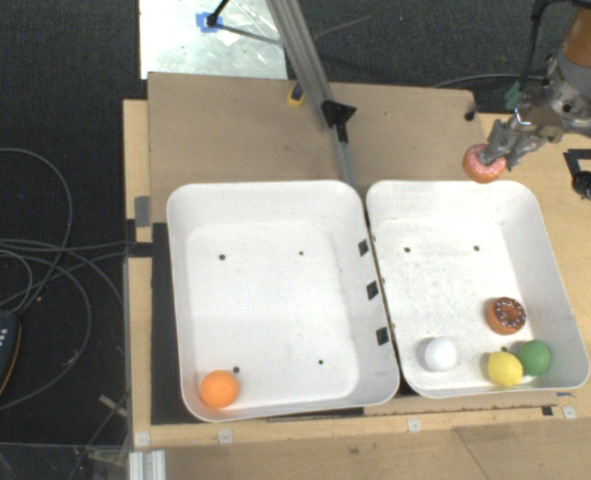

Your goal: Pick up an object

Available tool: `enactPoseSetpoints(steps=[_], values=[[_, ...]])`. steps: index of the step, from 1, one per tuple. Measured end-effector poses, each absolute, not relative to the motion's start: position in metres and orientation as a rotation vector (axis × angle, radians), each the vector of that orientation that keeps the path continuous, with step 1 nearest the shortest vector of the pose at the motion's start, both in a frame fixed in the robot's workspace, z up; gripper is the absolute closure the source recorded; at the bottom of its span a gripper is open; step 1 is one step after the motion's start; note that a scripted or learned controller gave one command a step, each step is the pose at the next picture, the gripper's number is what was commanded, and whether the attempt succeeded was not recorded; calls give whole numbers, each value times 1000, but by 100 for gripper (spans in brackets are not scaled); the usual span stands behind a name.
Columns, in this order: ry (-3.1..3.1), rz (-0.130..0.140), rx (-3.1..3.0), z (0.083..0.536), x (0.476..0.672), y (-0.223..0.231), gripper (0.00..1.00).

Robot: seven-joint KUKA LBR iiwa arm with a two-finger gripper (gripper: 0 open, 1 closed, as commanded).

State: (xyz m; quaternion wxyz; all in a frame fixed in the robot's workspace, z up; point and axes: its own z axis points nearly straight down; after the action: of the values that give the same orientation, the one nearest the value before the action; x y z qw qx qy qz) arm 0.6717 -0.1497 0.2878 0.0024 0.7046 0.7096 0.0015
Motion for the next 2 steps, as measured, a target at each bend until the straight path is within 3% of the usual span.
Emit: enactPoseSetpoints(steps=[2], values=[[2233, 2, 2212, 282, 636, -63, 100]])
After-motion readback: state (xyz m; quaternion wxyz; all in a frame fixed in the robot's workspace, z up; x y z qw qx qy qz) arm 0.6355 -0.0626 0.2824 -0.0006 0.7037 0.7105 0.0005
